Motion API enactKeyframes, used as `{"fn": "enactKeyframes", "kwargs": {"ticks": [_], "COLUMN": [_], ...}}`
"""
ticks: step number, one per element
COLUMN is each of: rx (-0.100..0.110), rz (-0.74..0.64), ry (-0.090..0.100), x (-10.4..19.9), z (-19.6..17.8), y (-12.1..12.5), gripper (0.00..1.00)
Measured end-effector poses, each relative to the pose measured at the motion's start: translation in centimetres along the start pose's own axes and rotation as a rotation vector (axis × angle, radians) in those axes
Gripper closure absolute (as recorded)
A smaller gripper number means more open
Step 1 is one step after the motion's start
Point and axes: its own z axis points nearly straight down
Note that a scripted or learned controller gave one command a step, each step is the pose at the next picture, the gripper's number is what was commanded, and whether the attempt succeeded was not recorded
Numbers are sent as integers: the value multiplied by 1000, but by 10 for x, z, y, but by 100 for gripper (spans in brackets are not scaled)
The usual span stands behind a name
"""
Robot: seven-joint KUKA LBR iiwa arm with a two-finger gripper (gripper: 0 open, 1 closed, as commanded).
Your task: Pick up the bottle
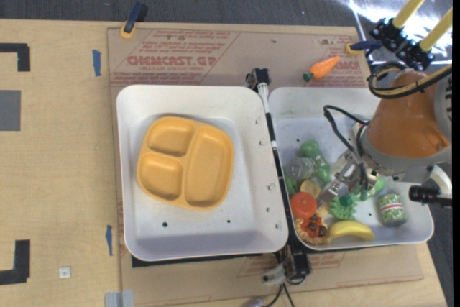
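Left bin (136, 154) holds a yellow divided tray (187, 162); right bin (302, 108) holds the bottle (307, 170), banana (351, 230), can (390, 208). End effector (338, 187) grip: cannot tell.

Yellow divided plate (185, 161) in left bin (136, 118)

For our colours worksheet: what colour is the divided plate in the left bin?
Yellow-orange, seen in the camera view: divided plate.

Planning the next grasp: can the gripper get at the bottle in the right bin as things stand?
Probably yes. The gripper is already low in the right bin, and the clear bottle lies just beside it with nothing on top. Green toys and the orange-capped item crowd close, so a clean grasp may be awkward.
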Motion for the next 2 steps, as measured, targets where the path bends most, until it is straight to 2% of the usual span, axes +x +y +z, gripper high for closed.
{"fn": "enactKeyframes", "kwargs": {"ticks": [1, 2], "rx": [-6, 2], "rz": [2, -98], "ry": [-15, -2], "x": [-4, -14], "z": [-12, -1], "y": [1, -67], "gripper": [100, 100]}}
